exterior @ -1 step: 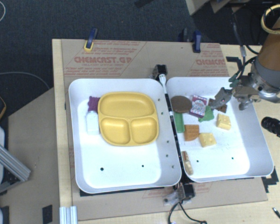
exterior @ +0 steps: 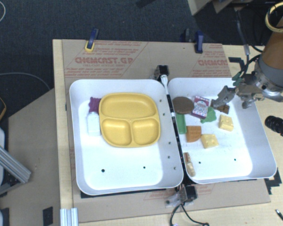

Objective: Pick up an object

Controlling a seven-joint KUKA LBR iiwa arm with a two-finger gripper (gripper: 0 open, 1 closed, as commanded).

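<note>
Gripper hanging over the far part of the right bin, above a small brown piece.

The gripper (exterior: 225, 99) is reaching in from the right over the right bin (exterior: 254, 164), and its grey fingers (exterior: 222, 97) are pointing down and left; whether they are open or closed cannot be told. A brown piece (exterior: 224, 109) is lying just under the fingertips, with nothing visibly clamped between them. Just left of it a red packet (exterior: 201, 106) is resting on a green piece (exterior: 209, 116), beside a brown disc (exterior: 182, 104). Two pale yellow chunks (exterior: 226, 123) are sitting nearer. In the left bin (exterior: 118, 173) a yellow divided tray (exterior: 129, 119) is lying.
</note>
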